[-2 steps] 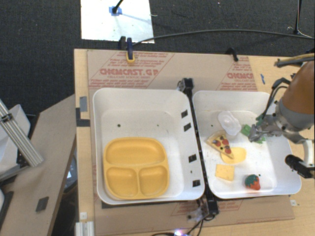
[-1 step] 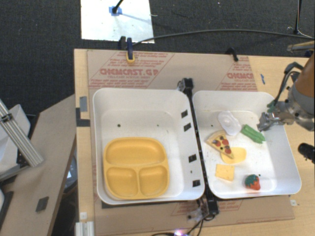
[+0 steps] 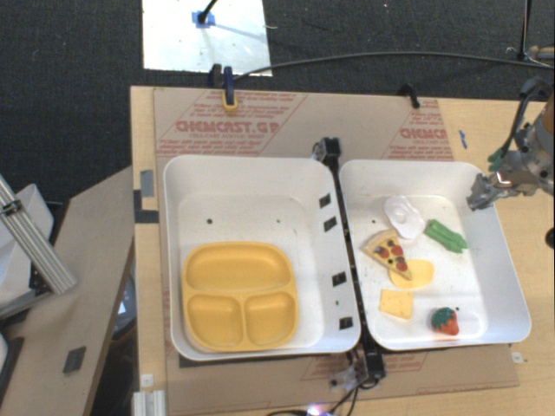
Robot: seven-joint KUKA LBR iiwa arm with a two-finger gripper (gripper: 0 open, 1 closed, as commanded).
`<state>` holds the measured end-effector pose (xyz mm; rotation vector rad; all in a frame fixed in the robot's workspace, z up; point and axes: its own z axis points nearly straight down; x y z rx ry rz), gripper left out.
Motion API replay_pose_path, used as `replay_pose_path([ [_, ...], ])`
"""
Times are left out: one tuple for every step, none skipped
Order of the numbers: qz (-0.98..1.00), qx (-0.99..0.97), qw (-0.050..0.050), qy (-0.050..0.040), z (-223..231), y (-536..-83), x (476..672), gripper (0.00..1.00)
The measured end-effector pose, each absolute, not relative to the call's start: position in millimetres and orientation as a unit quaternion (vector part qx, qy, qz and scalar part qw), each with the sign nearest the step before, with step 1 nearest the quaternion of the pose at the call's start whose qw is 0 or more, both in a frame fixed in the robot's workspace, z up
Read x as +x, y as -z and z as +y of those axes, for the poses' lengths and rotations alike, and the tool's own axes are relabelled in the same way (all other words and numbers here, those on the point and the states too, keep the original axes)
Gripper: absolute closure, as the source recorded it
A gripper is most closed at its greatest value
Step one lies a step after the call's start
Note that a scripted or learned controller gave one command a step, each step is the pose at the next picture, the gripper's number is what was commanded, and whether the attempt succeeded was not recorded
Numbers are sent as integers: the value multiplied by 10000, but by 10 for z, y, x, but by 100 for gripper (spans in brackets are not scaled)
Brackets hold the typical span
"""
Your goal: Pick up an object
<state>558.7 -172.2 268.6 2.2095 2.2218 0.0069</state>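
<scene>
While gripper hovers, strawberry sits apart.

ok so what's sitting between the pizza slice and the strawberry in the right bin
In the camera view, the yellow cheese square lies between the pizza slice and the strawberry, with a round yellow piece just above it.

We see even, fairly bright overhead light. The two white bins are near overexposed, with soft, faint shadows along their inner walls. A pale sheet at top glares slightly. Focus is moderate; fine detail is soft and grainy throughout.
</scene>
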Motion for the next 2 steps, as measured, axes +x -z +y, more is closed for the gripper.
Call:
replay_pose_path([
  [7106, 7036, -1, -10, -1169, -2540, 5575, 100],
  [7105, 7037, 5, -12, -673, -2567, 5535, 100],
])
